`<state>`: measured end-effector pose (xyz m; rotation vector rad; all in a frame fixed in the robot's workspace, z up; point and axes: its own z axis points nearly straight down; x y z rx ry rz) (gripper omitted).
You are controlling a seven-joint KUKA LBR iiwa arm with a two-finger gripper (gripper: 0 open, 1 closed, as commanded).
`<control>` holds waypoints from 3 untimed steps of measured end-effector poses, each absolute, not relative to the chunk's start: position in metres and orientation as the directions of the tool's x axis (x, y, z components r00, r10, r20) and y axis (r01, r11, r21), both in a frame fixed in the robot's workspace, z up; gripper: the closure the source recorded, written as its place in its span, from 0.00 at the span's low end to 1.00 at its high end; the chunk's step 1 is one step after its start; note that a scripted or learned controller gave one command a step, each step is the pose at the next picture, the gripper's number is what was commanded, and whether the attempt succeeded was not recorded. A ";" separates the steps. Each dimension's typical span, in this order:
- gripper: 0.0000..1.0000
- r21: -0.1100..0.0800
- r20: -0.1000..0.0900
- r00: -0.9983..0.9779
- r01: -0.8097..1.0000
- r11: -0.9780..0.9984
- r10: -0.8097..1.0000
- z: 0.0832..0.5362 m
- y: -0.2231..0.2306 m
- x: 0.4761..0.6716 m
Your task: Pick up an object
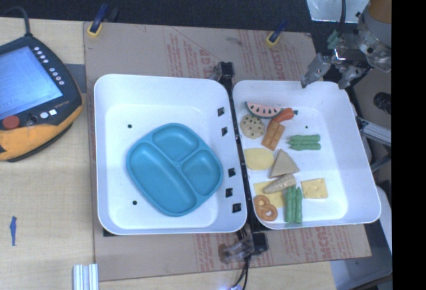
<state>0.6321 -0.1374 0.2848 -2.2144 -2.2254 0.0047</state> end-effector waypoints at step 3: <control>0.00 -0.002 0.000 -0.008 1.000 0.008 1.000 0.094 -0.097 0.612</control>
